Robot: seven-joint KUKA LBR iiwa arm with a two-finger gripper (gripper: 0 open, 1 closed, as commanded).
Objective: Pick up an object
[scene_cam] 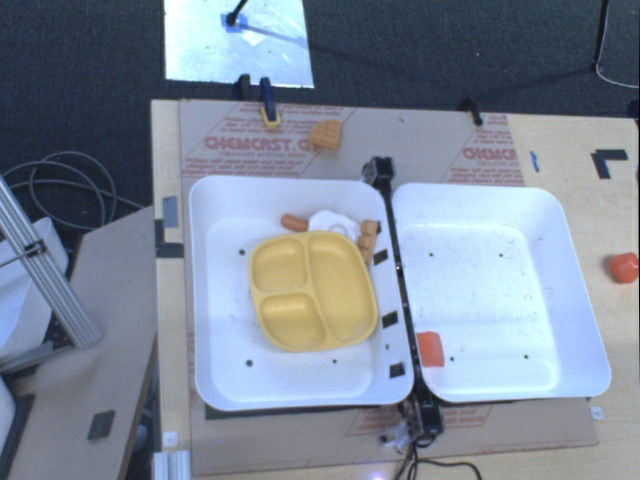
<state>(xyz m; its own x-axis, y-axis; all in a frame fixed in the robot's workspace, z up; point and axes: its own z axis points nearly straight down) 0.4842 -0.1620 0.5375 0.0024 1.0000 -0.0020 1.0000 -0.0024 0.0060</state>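
A yellow three-compartment plate (312, 291) lies in the middle of the left white bin (215, 268). Behind it sit a small orange sausage-shaped piece (294, 223), a white cup-like object (333, 224) and a small tan block (368, 236) near the bin's right wall. In the right white bin (560, 268) an orange-red block (429, 348) rests at the front left corner.
A tan waffle-like piece (325, 134) lies on the bench behind the left bin. An orange object (623, 267) sits on the bench right of the right bin. Black clips (378, 169) join the bins along their shared edge. A yellow clamp (269, 116) holds the bench's back edge.
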